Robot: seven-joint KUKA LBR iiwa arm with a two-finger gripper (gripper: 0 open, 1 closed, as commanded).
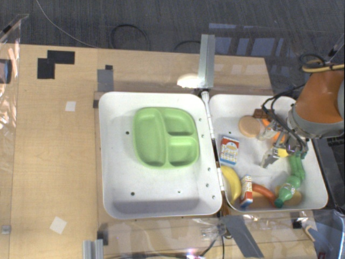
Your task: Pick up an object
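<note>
My gripper hangs low in the right bin, below the arm's orange band. Small orange and yellow pieces lie right under it. A tan round disc sits just left of the gripper, and a green bottle lies just below and to its right. Farther left a small white box with a red top lies flat. Along the bin's front edge are a banana, a small can and a red-orange stick.
The left bin holds a green divided plate. A metal post stands behind the seam between the two bins. Cables run near the arm at the right.
</note>
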